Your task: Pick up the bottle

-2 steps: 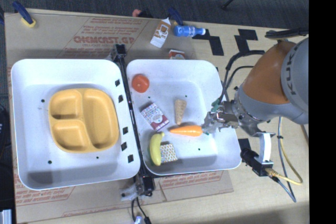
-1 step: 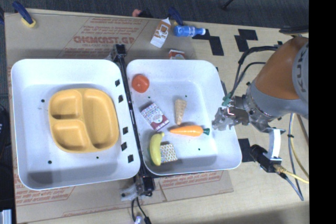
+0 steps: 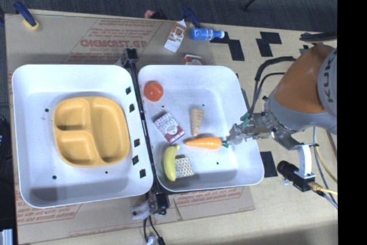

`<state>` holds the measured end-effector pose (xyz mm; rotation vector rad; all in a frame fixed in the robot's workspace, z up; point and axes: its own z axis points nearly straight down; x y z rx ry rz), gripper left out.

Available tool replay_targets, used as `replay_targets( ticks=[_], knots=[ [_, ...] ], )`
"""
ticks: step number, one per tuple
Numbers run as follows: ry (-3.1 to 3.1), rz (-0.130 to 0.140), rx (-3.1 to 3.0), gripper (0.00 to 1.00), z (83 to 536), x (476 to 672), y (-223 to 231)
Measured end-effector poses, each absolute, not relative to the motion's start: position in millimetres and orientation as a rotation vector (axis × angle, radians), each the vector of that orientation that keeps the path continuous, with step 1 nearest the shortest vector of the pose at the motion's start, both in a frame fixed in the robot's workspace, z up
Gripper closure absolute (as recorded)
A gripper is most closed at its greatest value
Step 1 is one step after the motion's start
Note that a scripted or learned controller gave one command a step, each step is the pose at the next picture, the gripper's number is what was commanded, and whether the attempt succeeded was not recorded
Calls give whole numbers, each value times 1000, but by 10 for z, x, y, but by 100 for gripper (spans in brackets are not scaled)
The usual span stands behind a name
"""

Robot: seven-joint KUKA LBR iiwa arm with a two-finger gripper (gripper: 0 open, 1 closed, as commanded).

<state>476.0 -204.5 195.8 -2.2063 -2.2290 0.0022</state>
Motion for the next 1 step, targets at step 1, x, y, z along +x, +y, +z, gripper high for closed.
replay_targets(
  ticks=[1],
  knots=[
    [-2027,3,-2398,100,2071,4759,-2112]
  ],
)
